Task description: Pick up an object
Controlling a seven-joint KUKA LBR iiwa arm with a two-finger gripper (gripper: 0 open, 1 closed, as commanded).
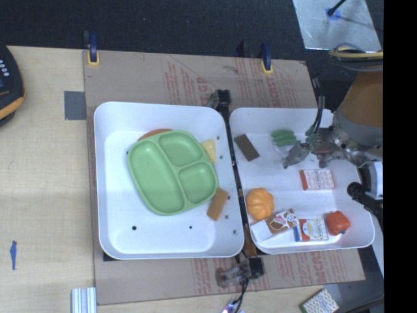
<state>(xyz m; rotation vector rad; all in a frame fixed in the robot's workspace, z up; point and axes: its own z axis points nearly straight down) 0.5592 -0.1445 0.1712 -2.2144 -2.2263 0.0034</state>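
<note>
Over the right-hand bin (260, 117), near its far right corner, the pincer (301, 151) hangs low with its two dark fingers pointing toward the bin's middle; whether they are apart or together cannot be told, and nothing shows between them. Just beyond the pincer, toward the far wall, lies a small green object (283, 136), almost touching the fingertips. Further out on that same side, near the divider between the bins, a dark brown block (246, 147) lies flat on the white floor. Just beside the pincer on the near side sits a small red-and-white packet (316, 179). Nearer still to the front wall, an orange pumpkin-shaped toy (259, 203) rests close to the divider, and beside it a flat carton with a printed label (296, 227) lies along the front wall. A red round toy (337, 222) sits at the carton's end, in the front corner below the arm's wrist.

Well apart from the pincer, across the divider, the left-hand bin (117, 240) holds a green sectioned plate (172, 171) lying tilted across its middle. A sliver of something red-orange (155, 133) peeks from under the plate's far edge, a pale yellow piece (208, 150) shows at the plate's edge nearest the divider, and a tan block (217, 204) leans beside the plate's near corner
</note>
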